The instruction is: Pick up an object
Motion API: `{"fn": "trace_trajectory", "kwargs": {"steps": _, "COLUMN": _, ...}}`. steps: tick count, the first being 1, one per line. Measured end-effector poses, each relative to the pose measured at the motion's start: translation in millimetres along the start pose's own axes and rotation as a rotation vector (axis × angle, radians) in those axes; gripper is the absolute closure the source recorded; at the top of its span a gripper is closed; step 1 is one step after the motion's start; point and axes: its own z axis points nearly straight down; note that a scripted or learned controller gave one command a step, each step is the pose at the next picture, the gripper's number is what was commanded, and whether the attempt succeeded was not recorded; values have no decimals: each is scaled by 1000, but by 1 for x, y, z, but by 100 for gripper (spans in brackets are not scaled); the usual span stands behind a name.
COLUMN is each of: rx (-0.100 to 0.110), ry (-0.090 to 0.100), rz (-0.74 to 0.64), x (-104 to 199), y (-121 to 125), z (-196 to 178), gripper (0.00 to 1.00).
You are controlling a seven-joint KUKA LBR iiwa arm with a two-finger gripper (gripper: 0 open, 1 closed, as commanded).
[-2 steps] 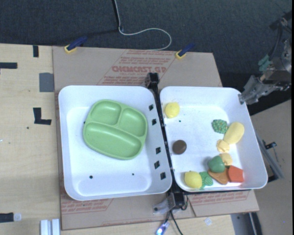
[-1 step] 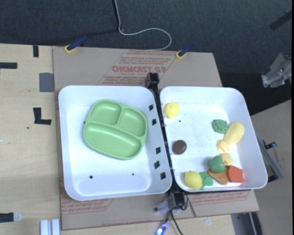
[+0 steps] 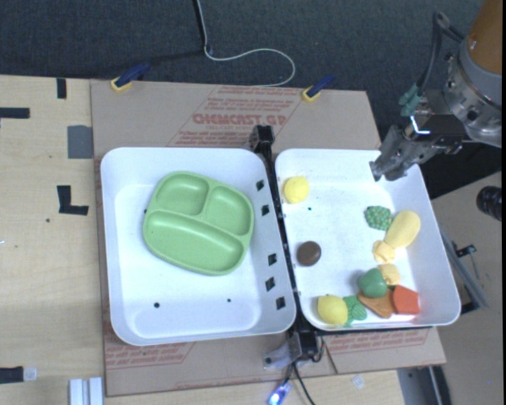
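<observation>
Overhead, jaws (image 3: 391, 163) above right bin's (image 3: 438, 251) far corner, near broccoli (image 3: 376, 218).

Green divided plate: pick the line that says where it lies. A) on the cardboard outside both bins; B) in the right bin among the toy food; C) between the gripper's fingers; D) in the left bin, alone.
D: the green divided plate lies flat in the left bin, while the toy food sits in the right bin.
</observation>
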Motion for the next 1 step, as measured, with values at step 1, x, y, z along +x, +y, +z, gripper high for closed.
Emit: {"fn": "trace_trajectory", "kwargs": {"steps": 1, "rx": -3, "ry": 0, "rz": -3, "x": 96, "y": 1, "z": 18, "gripper": 100}}
